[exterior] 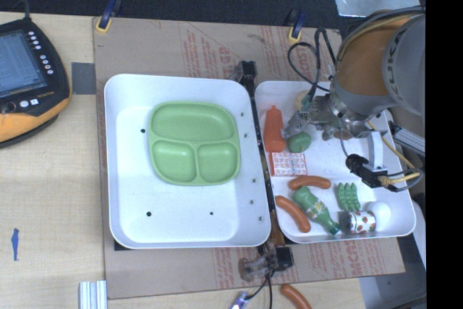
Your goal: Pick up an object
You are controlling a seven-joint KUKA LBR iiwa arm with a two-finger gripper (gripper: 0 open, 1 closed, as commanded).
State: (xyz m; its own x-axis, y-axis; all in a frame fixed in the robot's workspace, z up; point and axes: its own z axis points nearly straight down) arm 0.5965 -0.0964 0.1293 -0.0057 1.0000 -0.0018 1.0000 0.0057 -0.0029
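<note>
Clearly, the work is centred on the right bin [405, 228], where the arm [376, 69] is reached in from the right and its gripper [302, 125] is lowered over the bin's upper left part. A small green round object [298, 142] is seen directly at the gripper's tip, touching it or just beneath it, and is judged to be the likely target. Whether the fingers are spread or pressed together cannot be told, since they are masked by cables and the wrist body, and no object can be confirmed between them.

Just beside the green piece, an orange carrot-like toy [273, 128] is laid along the bin's left wall, close enough to be nudged if the gripper is shifted leftward. Below it a red-printed card [286, 165] is laid flat. Further down, two sausages [309, 182] [292, 213], a green bottle [315, 205], a green ridged toy [348, 195] and a small white-and-red item [364, 221] are crowded together in the lower part, well apart from the gripper.

The left bin [123, 213] is occupied by a green divided plate [194, 141], presumably kept as a place for things to be dropped. A teach pendant [29, 79] is rested on the bench at the far left, and another sausage [295, 294] is left outside the bins at the bottom.
</note>
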